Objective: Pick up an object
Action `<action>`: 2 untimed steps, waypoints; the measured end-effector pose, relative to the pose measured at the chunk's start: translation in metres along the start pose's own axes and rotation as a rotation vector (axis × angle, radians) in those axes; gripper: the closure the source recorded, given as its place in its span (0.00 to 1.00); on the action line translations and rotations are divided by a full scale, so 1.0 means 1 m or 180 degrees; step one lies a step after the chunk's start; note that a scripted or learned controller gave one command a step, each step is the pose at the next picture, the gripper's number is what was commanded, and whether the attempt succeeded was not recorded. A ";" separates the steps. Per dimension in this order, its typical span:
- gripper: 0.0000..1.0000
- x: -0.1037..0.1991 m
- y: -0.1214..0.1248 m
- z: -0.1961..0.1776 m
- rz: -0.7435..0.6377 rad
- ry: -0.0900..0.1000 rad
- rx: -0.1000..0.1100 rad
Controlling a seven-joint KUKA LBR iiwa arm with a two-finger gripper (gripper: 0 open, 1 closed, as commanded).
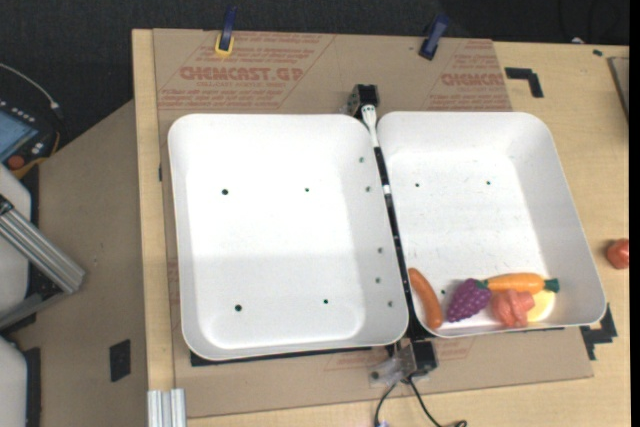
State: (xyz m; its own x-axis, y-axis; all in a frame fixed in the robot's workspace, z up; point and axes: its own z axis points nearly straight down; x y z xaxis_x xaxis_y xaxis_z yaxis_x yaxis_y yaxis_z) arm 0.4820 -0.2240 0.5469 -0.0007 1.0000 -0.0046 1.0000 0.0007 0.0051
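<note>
The camera view looks down on a table (90,215) topped with a brown cardboard sheet (330,65); on it sit 2 shallow white bins side by side, touching along their inner edges; the left bin (270,235) has only small dark dots on its floor; the right bin (480,205) holds a cluster of toy foods along its near edge; an orange sausage-like piece (425,298) lies against the near-left corner, tilted; just beside it is a purple grape bunch (467,300); next comes a red piece (509,308), with a carrot (520,282) lying across above it and a pale yellow piece (541,306) at the right end, all touching or nearly so; a small red-orange item (618,254) rests on the table outside the right bin, near the right margin; 2 blue clamps (228,32) (434,37) grip the cardboard's far edge; the pincer's state cannot be told from this view.
</note>
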 end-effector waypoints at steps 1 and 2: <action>1.00 0.000 -0.003 0.012 0.0004 0.0013 0.0020; 1.00 0.000 -0.003 0.011 0.0001 0.0012 0.0016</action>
State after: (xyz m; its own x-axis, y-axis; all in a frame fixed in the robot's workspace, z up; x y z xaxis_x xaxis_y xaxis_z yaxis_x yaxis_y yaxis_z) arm 0.4793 -0.2238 0.5356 -0.0003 1.0000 -0.0009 1.0000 0.0003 -0.0001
